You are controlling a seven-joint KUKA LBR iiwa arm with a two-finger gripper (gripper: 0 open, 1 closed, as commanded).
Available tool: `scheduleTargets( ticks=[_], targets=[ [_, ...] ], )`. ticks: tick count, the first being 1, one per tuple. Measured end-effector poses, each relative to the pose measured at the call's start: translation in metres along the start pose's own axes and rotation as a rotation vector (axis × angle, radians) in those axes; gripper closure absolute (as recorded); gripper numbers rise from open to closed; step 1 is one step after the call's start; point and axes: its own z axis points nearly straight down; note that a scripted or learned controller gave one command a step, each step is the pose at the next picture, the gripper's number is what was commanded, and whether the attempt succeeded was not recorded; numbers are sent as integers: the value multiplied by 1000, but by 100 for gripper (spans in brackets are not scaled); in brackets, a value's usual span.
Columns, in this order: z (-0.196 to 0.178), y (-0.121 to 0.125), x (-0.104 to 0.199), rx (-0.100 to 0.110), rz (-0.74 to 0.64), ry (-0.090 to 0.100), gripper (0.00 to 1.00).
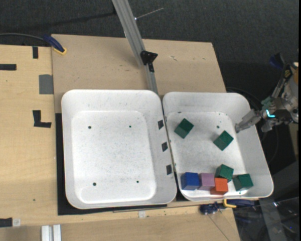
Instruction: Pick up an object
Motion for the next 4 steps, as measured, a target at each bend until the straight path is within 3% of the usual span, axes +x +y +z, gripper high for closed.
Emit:
scheduleTargets(
  ticks=[1, 4],
  targets=[
    [-2, 1, 0, -4, -1, -1, 0],
    [189, 0, 1, 3, 0, 1, 0]
  ],
)
